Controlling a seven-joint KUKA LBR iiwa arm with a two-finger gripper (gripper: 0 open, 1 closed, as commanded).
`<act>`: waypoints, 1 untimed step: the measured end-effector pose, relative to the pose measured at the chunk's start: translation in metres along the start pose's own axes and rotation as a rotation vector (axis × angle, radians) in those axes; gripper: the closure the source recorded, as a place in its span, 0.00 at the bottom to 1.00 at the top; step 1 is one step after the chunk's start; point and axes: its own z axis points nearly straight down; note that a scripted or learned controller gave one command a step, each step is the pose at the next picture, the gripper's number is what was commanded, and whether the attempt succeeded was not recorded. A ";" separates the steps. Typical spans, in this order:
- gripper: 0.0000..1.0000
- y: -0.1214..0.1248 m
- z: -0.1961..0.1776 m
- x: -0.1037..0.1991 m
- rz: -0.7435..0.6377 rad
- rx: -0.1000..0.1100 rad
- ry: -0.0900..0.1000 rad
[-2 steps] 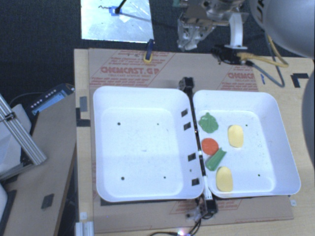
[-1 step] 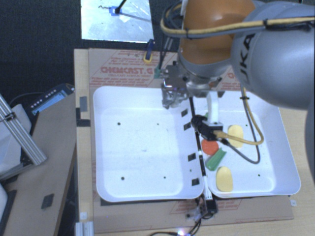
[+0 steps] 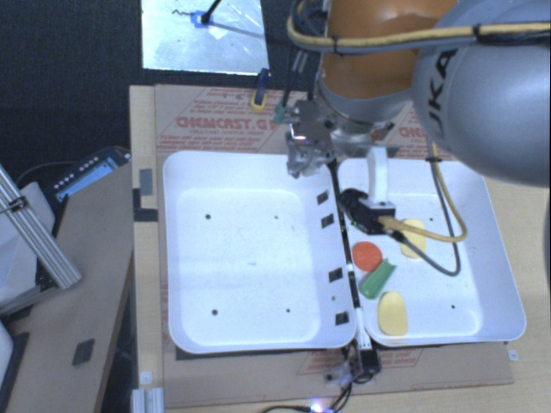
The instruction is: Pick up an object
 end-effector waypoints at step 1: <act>1.00 0.008 0.014 -0.066 0.008 0.002 -0.002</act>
